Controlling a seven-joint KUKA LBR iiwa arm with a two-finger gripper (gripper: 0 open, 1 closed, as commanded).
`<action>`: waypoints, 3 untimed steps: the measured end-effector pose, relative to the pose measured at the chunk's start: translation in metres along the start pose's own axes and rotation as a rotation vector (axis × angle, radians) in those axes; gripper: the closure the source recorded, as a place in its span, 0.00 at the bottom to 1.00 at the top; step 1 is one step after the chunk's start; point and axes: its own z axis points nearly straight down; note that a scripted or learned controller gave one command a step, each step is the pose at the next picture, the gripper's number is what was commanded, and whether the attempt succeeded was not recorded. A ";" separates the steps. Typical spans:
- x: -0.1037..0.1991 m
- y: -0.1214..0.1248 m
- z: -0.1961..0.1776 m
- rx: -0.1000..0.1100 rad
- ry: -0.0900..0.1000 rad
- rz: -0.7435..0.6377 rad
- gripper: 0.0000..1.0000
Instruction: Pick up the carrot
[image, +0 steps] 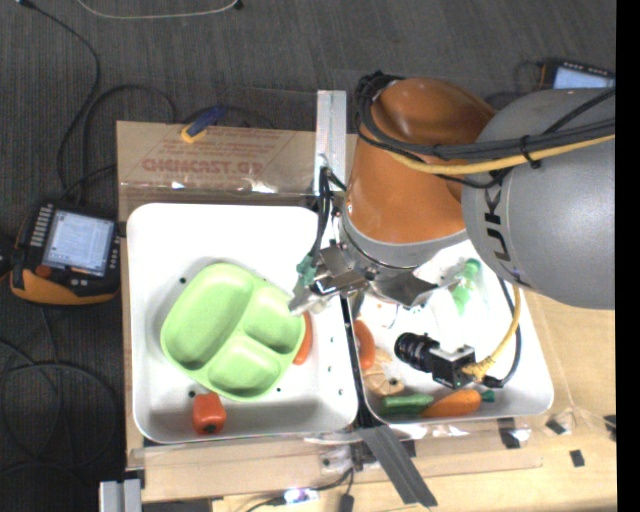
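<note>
The carrot (455, 403), orange with a dark green top, lies along the front wall of the right bin (535, 385). My gripper (312, 288) hangs over the divider between the two bins, at the right edge of the green plate (230, 330), well to the left of the carrot and farther back. A slim orange piece (303, 340) lies just below the gripper, against the plate's rim. The arm's orange band and grey body cover the back of the right bin.
The green sectioned plate lies tilted in the left bin (150, 250). A red-orange block (207, 412) sits at that bin's front. The right bin also holds an orange piece (365, 346) by the divider and a light green item (466, 281).
</note>
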 end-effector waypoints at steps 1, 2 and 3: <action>0.056 0.018 0.053 0.000 0.000 -0.174 1.00; 0.012 0.005 0.075 0.000 0.000 -0.264 1.00; -0.077 -0.014 0.063 -0.002 -0.002 -0.317 1.00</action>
